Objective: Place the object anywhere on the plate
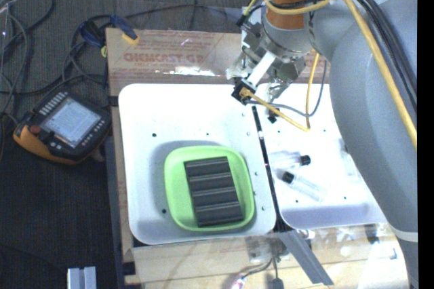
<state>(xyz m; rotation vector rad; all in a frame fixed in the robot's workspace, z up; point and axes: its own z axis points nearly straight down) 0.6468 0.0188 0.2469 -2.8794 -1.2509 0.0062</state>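
Surroundings: handheld controller (64, 123) with cables at far left, off the table; cardboard sheet (169, 57) along the top edge behind both bins.

Claw (274, 81) hangs over the top of the divide between the bins; cannot tell how far open it is or whether it has hold of anything.

Left bin (135, 145): green plate (175, 176), lower centre, dark ribbed block (213, 191) lying flat on it.

Right bin (325, 209): two clear black-capped tubes (298, 182), near each other.

Right bin (325, 209) partly behind the arm (380, 43); its clear items (305, 184) too small to identify.
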